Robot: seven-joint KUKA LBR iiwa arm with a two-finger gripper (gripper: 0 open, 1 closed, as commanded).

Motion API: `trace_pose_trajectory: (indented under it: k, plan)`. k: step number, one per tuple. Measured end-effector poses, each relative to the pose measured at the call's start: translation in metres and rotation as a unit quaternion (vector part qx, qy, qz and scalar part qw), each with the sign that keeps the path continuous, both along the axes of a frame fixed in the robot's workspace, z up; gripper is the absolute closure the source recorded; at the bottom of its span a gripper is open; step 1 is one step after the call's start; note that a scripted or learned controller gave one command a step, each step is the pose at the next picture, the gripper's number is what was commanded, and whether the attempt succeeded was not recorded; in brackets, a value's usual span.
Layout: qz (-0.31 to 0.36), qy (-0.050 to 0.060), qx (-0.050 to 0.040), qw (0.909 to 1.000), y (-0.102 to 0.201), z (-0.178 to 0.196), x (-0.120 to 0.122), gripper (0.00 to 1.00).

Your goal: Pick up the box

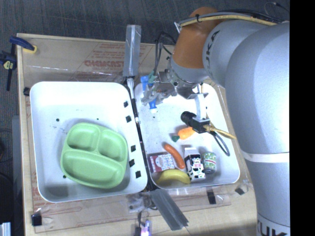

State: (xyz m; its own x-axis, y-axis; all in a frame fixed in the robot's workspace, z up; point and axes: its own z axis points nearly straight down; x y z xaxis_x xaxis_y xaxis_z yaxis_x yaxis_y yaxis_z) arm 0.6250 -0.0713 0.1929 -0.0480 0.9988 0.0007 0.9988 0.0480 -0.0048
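A small white box with black patches [195, 166] stands near the front of the right bin [225, 116], between a green can [210, 162] and a red sausage [173, 156]. A flat maroon packet [159, 162] lies to the left of them. My gripper [151, 97] hangs over the far left corner of the right bin, well away from the box, and I see nothing held in it.
A banana [173, 177] lies along the right bin's front wall and an orange carrot [185, 133] sits mid-bin. The left bin [49, 95] holds a green divided plate [96, 154]. The arm covers the right bin's far right side.
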Motion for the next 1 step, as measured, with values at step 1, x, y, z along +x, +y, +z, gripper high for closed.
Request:
trace_pose_trajectory:
  k: [1]
  plan:
    - [-0.087,0.000,-0.0003,0.9962,-0.0717,-0.0611,-0.0092,1.00]
